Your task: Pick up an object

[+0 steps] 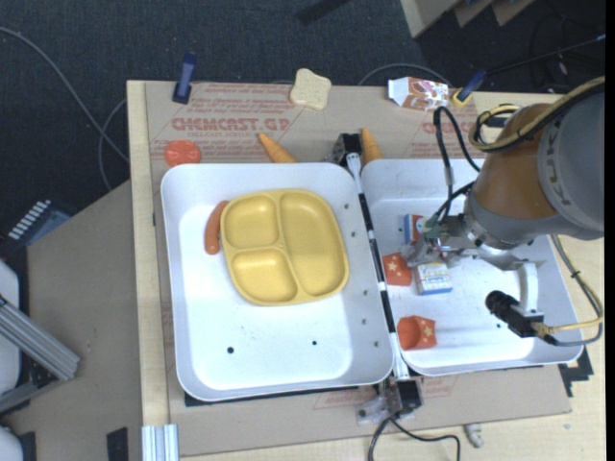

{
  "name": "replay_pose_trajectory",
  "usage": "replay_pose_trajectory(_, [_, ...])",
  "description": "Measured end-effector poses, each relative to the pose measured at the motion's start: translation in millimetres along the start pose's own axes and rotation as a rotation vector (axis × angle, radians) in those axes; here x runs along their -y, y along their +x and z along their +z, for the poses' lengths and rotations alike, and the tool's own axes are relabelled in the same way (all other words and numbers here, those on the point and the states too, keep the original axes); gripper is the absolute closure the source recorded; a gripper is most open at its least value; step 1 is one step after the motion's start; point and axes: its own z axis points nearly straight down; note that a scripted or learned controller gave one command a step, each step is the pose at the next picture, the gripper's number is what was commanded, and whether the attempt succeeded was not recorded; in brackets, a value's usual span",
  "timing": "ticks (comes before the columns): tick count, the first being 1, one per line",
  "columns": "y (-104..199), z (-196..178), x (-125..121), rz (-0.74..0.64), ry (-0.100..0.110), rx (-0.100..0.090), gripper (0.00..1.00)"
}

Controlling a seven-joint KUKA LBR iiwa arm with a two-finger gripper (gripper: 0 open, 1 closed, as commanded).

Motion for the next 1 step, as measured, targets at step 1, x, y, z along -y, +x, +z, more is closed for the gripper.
replay_pose_trajectory(1, [56.4,-88.7,-12.2,-0.003,0.007,-0.004,1.00])
